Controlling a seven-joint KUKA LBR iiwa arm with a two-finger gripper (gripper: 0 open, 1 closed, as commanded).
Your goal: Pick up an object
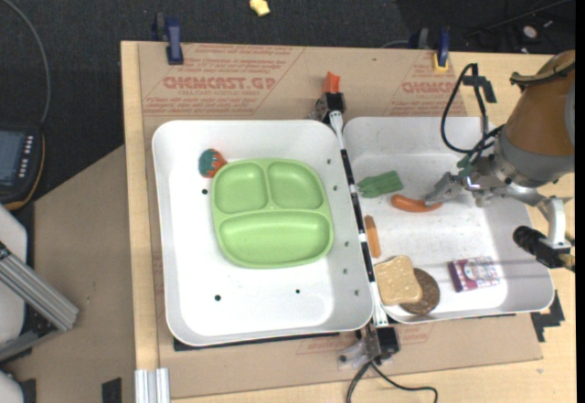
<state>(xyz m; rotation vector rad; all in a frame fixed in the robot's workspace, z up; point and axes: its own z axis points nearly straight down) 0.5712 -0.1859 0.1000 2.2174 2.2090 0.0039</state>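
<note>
Dark carpet surrounds a plywood bench (274, 81) stamped with red lettering, on which two shallow white bins with rounded corners are set side by side. A glossy green divided plate (271, 212), with two small compartments above one wide one, is seen in the left bin (183, 282), and a small round orange-and-teal piece (212, 163) lies just beside it at its 10 o'clock.

In the right bin (402, 132), a flat matte green slab (380, 183) is found near the 10 o'clock corner, with a smooth, curved orange carrot-like piece (414, 203) just below it. A slim orange stick (372, 235) lies along the dividing wall at 9 o'clock. At 6 o'clock a tan, grainy toast slice (398, 281) overlaps a brown disc (425, 293); a flat purple-printed packet (475, 274) is placed near 5 o'clock.

The gripper (450, 188) is held low at the carrot-like piece's right end; whether it is released or clenched cannot be told
</note>
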